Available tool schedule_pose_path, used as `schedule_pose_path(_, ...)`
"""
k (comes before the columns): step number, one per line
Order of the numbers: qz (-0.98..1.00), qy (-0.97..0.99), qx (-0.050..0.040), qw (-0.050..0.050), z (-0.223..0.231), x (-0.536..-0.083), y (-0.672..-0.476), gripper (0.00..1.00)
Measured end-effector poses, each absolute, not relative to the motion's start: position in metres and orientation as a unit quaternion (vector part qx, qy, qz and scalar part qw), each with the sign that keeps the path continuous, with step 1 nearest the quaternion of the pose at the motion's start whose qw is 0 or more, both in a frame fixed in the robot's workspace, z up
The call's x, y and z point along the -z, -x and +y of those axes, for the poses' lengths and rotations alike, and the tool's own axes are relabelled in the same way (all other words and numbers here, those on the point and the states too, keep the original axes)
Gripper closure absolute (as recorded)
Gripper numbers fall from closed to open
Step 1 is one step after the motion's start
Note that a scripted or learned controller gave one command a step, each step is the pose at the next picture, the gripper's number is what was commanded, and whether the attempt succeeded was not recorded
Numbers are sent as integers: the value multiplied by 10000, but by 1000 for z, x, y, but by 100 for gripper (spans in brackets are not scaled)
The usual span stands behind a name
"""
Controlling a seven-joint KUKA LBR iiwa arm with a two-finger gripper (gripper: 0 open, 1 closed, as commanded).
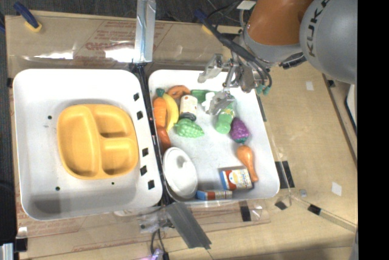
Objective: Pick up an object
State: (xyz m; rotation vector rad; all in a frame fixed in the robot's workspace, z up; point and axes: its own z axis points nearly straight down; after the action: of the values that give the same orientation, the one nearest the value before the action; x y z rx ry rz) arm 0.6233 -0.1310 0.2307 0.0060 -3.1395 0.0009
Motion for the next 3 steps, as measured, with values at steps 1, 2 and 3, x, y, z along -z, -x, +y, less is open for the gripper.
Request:
schedule_pose_path(1, -9994, -334, -8, -41, -124, -110, -646, 0)
schedule_pose_path(2, -9977, 684, 5, 9, -197, -91, -568, 0)
schedule_pose_path(3, -9873, 1590, 0, 11, -211, -106, -592, 0)
